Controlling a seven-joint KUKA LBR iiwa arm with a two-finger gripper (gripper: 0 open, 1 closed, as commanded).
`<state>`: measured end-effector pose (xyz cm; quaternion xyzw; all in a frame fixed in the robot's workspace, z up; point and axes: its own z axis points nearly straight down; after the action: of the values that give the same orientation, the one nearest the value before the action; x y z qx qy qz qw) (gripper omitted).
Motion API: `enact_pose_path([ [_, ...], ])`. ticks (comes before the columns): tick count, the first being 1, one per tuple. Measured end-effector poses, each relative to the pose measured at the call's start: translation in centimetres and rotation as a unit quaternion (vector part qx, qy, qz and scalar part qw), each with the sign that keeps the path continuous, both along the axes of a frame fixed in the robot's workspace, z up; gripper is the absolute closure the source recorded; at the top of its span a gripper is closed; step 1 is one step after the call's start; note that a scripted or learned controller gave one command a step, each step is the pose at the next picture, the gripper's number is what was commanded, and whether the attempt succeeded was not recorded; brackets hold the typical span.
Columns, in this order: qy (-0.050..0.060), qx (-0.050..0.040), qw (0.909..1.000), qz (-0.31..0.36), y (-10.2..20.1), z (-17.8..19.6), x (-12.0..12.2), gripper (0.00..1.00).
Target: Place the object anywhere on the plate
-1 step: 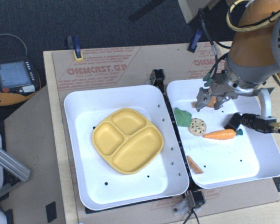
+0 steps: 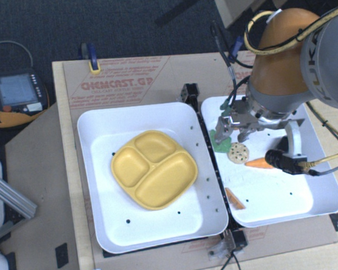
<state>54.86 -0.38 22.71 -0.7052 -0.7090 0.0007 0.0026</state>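
The bench (image 2: 72,169) carries two white bins side by side; the left bin (image 2: 106,219) holds a yellow plate (image 2: 154,169) with three compartments, lying near the bin's middle and bare of food; the right bin (image 2: 293,206) holds the small things and the arm (image 2: 285,51), grey with an orange band, which reaches in from the right and bends down over the bin's upper half, wrist pointing at the floor of the bin; the gripper (image 2: 234,133) hangs beneath it, over the bin's upper left part, and whether its fingers are wide or narrow I cannot tell, for the wrist body hides the gap, and nothing can be seen between them; the relation that matters is this: a round speckled cookie (image 2: 238,152) lies just below the gripper in the picture, very near it, so I judge it the likeliest thing to be taken, with little travel needed; a carrot (image 2: 258,164) lies just right of the cookie, its long axis roughly left to right, tip toward the cookie; a green piece (image 2: 220,143) sits just left of the gripper by the bin's wall; a small orange scrap (image 2: 234,198) lies lower down, well apart; the plate lies to the left across both bin walls, so any carry must lift over them
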Motion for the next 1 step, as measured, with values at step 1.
enact_pose_path([
  [1, 0.000, -0.0001, 1.0000, 0.000, 4.48, 0.54, -2.64, 1.00],
])
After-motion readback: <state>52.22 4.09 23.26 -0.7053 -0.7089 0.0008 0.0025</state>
